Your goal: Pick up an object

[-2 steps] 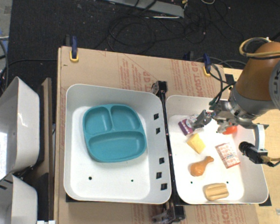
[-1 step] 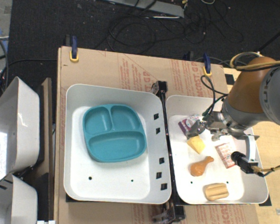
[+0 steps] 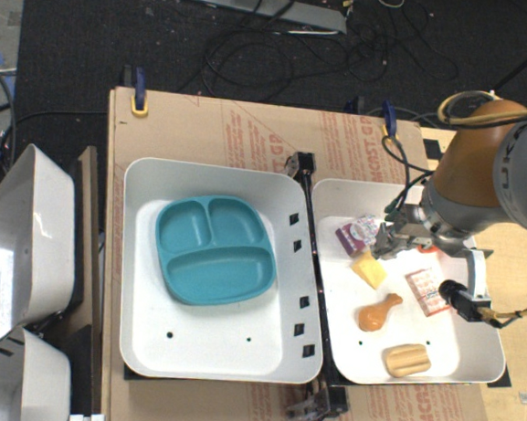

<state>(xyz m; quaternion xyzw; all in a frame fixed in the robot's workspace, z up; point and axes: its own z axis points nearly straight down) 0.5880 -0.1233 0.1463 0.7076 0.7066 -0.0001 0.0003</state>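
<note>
Jaws (image 3: pixel 391 244) just above cheese wedge (image 3: pixel 369 271), R bin (image 3: pixel 470 361)

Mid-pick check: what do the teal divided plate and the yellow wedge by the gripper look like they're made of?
Teal divided plate: likely moulded plastic, smooth and satin, uniform colour with soft rounded ridges. Yellow wedge: probably plastic or foam toy cheese, matte and flat-coloured; too small to tell which.
</note>
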